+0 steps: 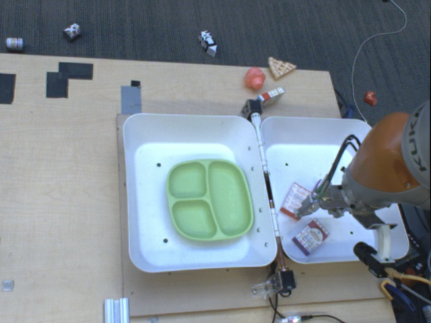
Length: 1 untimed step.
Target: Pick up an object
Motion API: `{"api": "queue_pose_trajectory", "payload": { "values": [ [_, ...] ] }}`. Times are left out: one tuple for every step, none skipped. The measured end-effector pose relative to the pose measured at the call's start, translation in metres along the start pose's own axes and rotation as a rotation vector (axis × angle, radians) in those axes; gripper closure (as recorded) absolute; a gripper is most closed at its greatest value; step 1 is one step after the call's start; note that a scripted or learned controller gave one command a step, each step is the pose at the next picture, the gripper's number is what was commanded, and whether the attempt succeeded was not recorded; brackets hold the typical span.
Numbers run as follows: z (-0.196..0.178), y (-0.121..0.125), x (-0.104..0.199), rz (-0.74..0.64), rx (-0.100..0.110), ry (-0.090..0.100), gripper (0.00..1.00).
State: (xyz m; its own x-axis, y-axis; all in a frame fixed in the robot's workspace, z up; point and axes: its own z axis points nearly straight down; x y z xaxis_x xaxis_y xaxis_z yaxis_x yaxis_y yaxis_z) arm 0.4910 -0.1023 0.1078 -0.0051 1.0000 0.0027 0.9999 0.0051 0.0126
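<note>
Packets are the likely targets: two small red-and-white ones lie in the right bin [296, 147]. Largest first. The bench [60, 200] carries both bins side by side. The left bin [135, 200] holds a green divided plate [210, 200], sitting flat near its centre. The arm [387, 160] enters from the right and hangs over the right bin, hiding much of that bin's far side.

The gripper [315, 200] sits at the arm's left end, low over the bin floor. The upper packet [294, 199] lies just beside it on the side toward the left bin, apparently touching or nearly so. Its long axis runs roughly from the bin's far wall toward the near wall, tilted slightly. The lower packet [310, 237] lies just nearer the camera than the gripper, apart from the upper one, its long axis slanting.

Finger state: cannot be told; the resolution there is poor. Nothing is visibly held.

Judgement: the upper packet is the closer candidate, needing only a short shift toward the left bin.
</note>
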Motion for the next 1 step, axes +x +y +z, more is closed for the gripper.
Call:
{"api": "queue_pose_trajectory", "payload": {
  "values": [
    [0.0163, -0.0041, 0.0179, 0.001, 0.011, -0.002, 0.0]
  ]
}}
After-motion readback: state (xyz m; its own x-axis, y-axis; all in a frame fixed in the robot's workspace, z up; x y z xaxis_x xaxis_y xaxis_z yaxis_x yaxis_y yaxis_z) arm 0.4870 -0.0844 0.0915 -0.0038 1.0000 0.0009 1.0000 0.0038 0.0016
